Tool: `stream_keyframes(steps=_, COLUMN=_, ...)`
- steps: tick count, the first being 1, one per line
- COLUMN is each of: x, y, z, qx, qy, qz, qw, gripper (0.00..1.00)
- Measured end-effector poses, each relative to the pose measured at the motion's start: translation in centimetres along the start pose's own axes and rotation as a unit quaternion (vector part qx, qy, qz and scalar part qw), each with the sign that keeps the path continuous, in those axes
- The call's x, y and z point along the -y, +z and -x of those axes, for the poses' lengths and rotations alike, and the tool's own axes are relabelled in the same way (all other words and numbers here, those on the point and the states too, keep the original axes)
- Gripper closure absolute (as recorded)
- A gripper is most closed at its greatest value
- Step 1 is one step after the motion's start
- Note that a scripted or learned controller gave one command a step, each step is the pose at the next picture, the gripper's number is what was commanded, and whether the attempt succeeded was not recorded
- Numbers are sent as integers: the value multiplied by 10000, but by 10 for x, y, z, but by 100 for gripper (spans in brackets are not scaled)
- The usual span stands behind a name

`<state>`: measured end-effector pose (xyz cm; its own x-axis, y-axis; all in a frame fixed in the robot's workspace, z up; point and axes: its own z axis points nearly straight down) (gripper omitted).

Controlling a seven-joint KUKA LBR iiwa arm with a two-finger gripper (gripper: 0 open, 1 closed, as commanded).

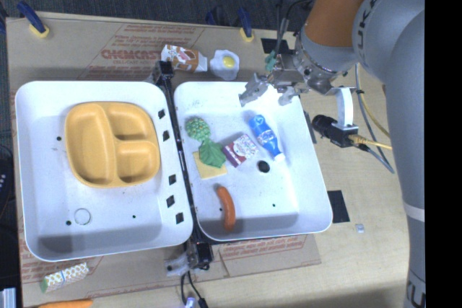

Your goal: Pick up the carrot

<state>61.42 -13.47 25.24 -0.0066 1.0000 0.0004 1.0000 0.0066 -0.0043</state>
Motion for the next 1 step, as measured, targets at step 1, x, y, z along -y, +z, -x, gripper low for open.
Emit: stream_keyframes(steps=1, x=91, y=85, z=-14, qx=-4, qy=976, qz=-10, qw=9952, gripper=0)
